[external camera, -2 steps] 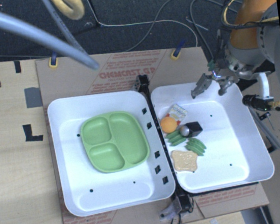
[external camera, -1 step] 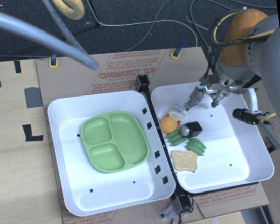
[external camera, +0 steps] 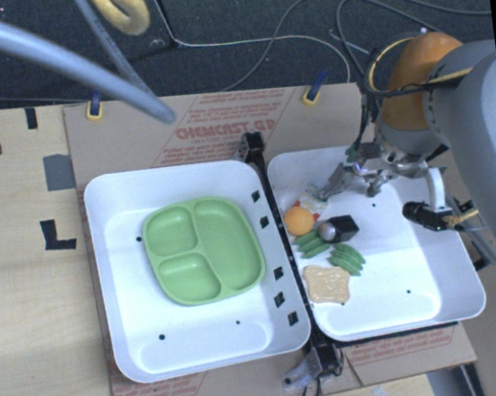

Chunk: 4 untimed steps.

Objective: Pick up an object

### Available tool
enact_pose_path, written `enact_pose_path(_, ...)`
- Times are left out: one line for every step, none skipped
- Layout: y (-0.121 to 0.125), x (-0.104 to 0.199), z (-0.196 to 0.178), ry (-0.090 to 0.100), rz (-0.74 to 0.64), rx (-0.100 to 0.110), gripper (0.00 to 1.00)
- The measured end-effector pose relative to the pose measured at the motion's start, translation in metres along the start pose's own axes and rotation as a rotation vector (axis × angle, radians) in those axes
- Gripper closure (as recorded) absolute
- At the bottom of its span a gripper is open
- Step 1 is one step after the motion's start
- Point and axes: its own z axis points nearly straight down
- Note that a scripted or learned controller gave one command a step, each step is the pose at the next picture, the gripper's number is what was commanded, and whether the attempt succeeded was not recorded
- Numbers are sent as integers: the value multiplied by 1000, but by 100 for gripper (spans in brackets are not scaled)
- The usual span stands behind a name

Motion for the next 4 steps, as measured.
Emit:
enact_pose_path(3,2,-14,2,-2,-8,100)
enact_pose_path(0,6,-58,1,0,1,100)
enact_pose_path(7,2,-120,-1,0,-2,100)
enact_pose_path(8,3,-149,0,0,1,100)
